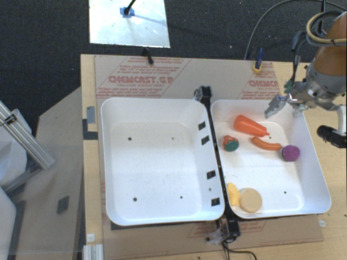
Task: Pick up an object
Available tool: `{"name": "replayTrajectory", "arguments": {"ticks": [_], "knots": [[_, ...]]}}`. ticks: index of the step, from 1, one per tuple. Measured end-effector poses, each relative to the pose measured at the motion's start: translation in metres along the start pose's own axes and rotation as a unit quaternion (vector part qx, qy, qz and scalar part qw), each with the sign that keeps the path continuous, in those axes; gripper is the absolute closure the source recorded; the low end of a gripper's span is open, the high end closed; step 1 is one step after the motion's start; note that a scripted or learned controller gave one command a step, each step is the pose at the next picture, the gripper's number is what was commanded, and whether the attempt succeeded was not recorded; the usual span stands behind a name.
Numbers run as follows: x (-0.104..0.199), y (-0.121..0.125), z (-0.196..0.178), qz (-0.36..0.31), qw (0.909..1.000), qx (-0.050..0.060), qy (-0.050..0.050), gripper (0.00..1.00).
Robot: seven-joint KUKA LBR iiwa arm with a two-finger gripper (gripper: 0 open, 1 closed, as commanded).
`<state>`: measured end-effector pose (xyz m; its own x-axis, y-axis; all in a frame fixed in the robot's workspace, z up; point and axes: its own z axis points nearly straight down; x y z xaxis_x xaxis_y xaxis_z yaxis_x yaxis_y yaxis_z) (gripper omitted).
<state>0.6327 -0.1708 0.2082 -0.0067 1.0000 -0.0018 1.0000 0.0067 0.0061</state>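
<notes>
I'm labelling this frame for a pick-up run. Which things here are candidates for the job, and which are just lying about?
Job in hand:
gripper
orange carrot-shaped toy
orange sausage-shaped toy
purple toy
green and red toy
yellow toy
tan round disc
right bin

Lying about:
left bin
printed cardboard sheet
blue-and-yellow clamp

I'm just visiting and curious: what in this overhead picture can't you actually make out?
- Gripper: small and blurred in the camera view; whether it holds anything is unclear.
- Arm: cut off by the right edge.
- Yellow piece: partly hidden by the round tan piece beside it.
- Small green-and-red object: too small to identify.
</notes>
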Motion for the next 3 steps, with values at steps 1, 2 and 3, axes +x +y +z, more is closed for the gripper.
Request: {"name": "replayTrajectory", "arguments": {"ticks": [1, 2, 3], "knots": [[0.064, -0.054, 0.111, 0.000, 1.0000, 0.009, 0.004, 0.00], [0.032, 0.014, 0.081, 0.000, 1.0000, -0.002, -0.001, 0.00], [0.026, 0.035, 0.028, 0.000, 1.0000, -0.001, 0.000, 0.00]]}}
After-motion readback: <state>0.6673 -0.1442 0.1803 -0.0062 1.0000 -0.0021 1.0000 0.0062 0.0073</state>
